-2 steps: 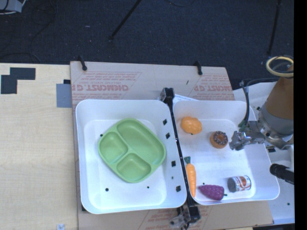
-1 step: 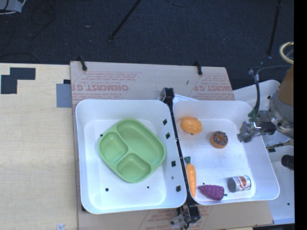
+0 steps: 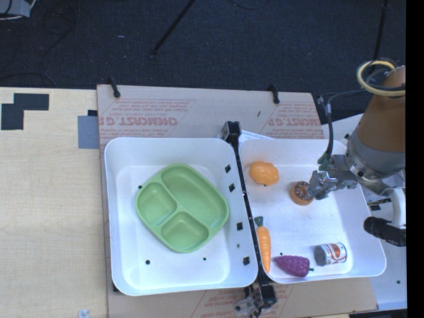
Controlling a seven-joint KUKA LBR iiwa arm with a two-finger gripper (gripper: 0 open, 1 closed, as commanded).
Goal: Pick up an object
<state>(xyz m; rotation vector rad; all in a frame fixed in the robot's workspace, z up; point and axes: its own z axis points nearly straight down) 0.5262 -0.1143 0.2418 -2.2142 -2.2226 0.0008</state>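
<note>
The right bin [image 3: 358, 227] holds an orange fruit [image 3: 264, 173], a brown frosted doughnut [image 3: 301, 193], a carrot [image 3: 264, 244], a purple grape bunch [image 3: 292, 265] and a small can [image 3: 330, 253]. My gripper [image 3: 317, 187] reaches in from the right and sits low at the doughnut's right edge, touching or nearly touching it. I cannot make out how the gripper stands around the doughnut.
The left bin [image 3: 126, 177] holds a green divided plate [image 3: 182, 207]. A black divider [image 3: 240, 204] runs between the two bins. The arm's body and cables stand over the right bin's far right side.
</note>
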